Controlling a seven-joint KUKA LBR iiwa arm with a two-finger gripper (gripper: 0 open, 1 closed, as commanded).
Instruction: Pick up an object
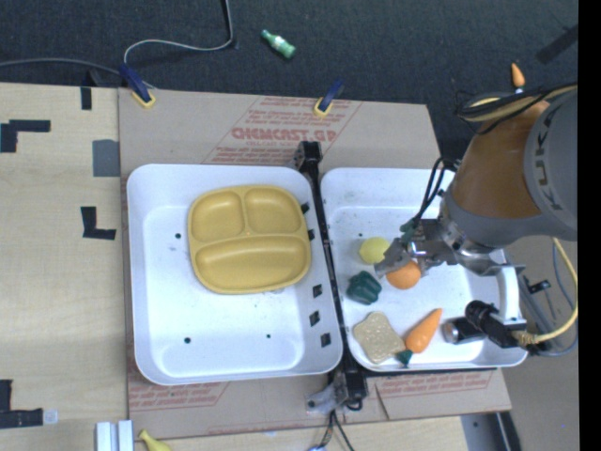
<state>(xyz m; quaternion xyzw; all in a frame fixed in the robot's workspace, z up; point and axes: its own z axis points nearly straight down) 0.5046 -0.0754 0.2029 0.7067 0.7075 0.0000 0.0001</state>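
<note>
The right bin [349, 188] holds several toy foods. An orange ball [404, 276] lies near the bin's middle, right under my gripper [409, 256], which reaches in from the right and touches or overlaps the ball's top edge. A yellow lemon-like piece [373, 249] sits just left of the gripper. A dark green piece [364, 287] lies below the lemon. A tan slice [377, 336] and an orange carrot [424, 330] rest near the front wall.
The left bin [150, 280] holds a yellow divided plate [250, 237]. A black divider [322, 252] runs between the bins. The arm's grey and orange body [502, 181] covers the right bin's far right side, and a black fitting [477, 324] sits by the carrot.
</note>
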